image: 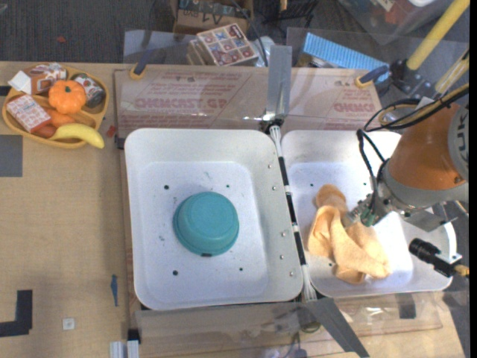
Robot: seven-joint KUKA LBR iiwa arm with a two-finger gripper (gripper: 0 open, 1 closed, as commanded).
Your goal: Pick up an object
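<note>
One cloth point(347, 243) crumpled in right bin point(425, 274) | gripper point(367, 216) down at its top edge, aperture cannot tell | cloth resting flat, lift pending | teal bowl point(206, 223) left bin point(141, 200) untouched

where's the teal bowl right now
The teal bowl sits upside down near the middle of the left bin, across the divider from the orange cloth in the right bin.

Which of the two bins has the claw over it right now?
The right bin, the one with the crumpled orange cloth; the claw is at the cloth's edge. The left bin holds a teal bowl.
</note>
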